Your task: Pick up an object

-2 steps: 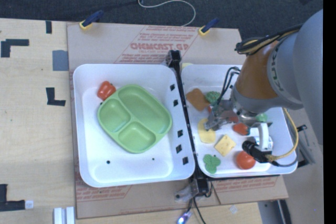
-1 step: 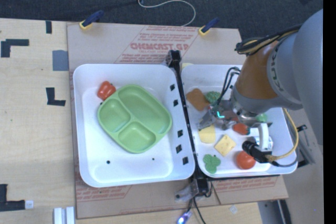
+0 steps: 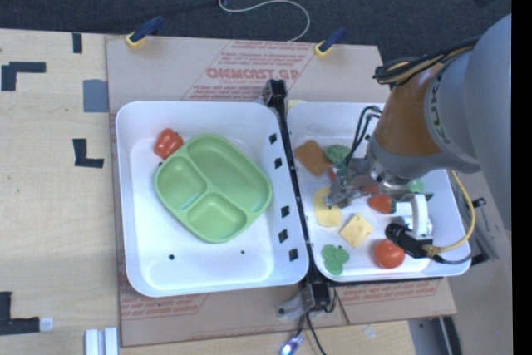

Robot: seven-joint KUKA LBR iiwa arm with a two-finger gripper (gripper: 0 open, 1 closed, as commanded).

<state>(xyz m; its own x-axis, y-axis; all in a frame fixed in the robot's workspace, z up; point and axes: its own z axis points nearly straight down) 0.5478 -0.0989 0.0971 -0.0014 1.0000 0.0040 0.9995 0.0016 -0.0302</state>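
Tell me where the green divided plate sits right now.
The green divided plate lies in the left bin of the camera view, slightly above centre, with a small red-orange toy touching its upper-left edge.

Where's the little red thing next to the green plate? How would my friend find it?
Look in the left white bin, the one holding the big green divided plate. Just off the plate's upper-left edge lies a small red-orange toy. It is the only red thing in that bin; the other red pieces lie in the right bin, near the gripper.
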